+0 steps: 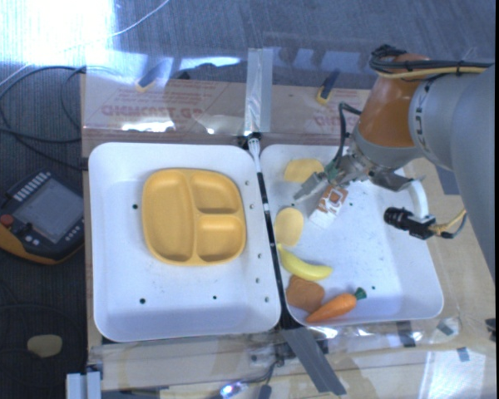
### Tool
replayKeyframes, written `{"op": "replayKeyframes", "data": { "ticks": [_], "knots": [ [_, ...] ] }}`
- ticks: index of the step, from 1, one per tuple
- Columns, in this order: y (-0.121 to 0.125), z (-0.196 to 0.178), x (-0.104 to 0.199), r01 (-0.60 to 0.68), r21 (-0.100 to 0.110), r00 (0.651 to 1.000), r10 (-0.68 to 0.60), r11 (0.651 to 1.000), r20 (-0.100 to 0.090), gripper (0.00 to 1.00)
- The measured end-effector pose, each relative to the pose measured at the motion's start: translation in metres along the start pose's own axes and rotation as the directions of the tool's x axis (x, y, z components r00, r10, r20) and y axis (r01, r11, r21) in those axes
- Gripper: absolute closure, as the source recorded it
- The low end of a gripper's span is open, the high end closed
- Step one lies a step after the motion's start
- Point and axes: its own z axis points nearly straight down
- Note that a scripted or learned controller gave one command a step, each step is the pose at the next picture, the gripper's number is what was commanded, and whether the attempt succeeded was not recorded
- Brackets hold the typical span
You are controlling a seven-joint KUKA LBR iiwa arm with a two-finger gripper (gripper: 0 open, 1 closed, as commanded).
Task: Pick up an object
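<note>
Arm (432, 115) over the right bin (399, 273) on a cardboard-topped table (175, 106).
Jaws' state unclear; gripper (328, 181) above a small box (330, 204), left of it a yellow tray (194, 215).

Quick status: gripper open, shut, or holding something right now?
Gripper: low in the right white bin, at a small white-and-orange packet; whether it is open, shut or holding the packet cannot be told.
</note>
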Motion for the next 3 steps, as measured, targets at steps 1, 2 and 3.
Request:
{"op": "replayKeyframes", "data": {
  "ticks": [1,2,3],
  "knots": [
    [-0.025,0.002,-0.021,-0.139,-0.007,0.990,0.139,0.990,0.001,0.00],
    [-0.040,0.005,-0.052,-0.183,-0.020,0.983,0.183,0.983,0.007,0.00],
    [-0.041,0.006,-0.051,-0.107,-0.018,0.994,0.107,0.994,0.016,0.00]
  ]
}}
